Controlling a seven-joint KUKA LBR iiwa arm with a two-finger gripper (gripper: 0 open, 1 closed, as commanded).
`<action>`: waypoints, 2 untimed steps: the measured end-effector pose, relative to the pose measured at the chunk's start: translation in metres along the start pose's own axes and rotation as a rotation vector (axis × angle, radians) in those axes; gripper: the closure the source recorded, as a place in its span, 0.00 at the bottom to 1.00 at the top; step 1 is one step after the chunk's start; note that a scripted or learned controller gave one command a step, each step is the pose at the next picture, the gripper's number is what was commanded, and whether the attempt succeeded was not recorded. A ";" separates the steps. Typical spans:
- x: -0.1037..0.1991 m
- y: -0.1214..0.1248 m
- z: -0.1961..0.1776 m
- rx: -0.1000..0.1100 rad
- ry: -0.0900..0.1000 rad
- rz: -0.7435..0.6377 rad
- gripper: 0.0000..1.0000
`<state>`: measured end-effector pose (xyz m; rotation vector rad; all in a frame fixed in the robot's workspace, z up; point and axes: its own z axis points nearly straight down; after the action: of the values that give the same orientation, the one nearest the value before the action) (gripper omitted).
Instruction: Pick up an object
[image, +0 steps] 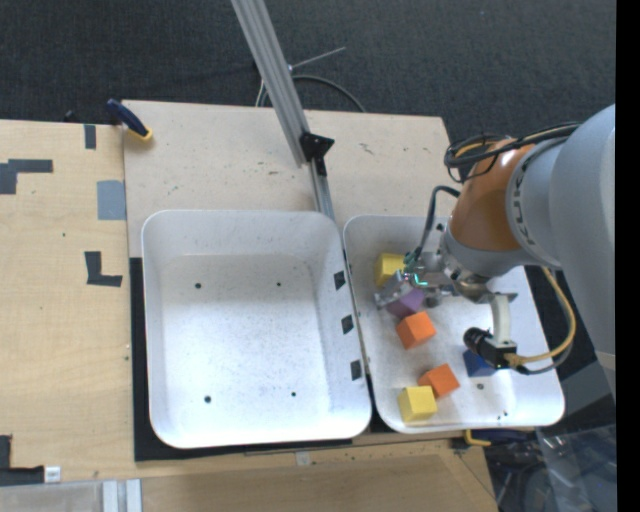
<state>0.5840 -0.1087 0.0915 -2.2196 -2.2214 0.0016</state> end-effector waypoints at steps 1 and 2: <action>0.000 0.000 -0.009 0.002 0.001 0.000 1.00; 0.031 0.014 -0.105 -0.008 0.000 -0.004 1.00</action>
<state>0.5980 -0.0772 0.1967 -2.2194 -2.2299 -0.0071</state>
